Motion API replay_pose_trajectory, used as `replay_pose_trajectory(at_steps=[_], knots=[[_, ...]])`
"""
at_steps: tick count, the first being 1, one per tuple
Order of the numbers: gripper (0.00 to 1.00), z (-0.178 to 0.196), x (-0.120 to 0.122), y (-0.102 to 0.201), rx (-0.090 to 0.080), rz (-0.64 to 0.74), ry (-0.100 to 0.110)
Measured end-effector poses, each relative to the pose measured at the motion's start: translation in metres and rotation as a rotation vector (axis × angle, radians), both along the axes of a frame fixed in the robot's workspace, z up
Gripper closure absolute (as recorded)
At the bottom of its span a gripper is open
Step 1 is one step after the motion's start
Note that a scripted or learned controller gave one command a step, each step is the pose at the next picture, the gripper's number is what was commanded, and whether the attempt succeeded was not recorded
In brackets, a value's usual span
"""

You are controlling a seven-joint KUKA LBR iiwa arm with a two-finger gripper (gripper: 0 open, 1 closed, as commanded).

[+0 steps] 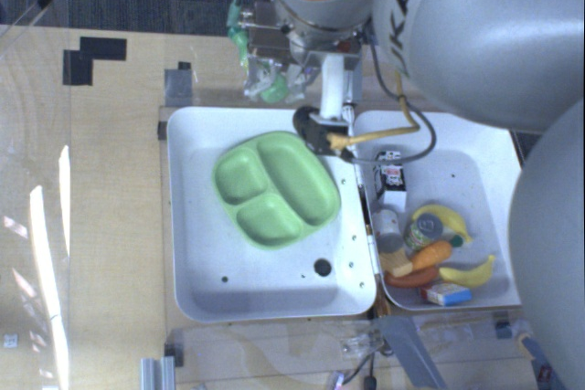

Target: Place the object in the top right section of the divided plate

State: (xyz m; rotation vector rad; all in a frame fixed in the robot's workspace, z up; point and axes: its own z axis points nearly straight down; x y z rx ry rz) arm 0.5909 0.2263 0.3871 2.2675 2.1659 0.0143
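Note:
A light green divided plate (277,187) lies tilted in the left white bin (196,224). It has one large section on its upper right and two smaller ones on its left and bottom. My gripper (271,79) hangs beyond the bin's far edge, above and behind the plate, under the orange-banded wrist. A blurred pale green shape (271,89) shows at its tip; I cannot tell whether it is a held object or part of the gripper. A dark piece (313,129) with a yellow cable sits over the bin's far right corner, just by the plate's rim.
The right bin (480,162) holds two bananas (468,270), a carrot (423,258), a can (422,231), a small red and white box (449,293) and a small carton (392,174). A small black spot (322,268) lies on the left bin's floor. The arm covers the upper right.

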Motion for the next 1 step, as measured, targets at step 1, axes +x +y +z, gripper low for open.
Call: replay_pose_trajectory(at_steps=[1], knots=[[1.00, -0.1490, -0.0316, -0.0399, -0.001, 0.041, 0.009]])
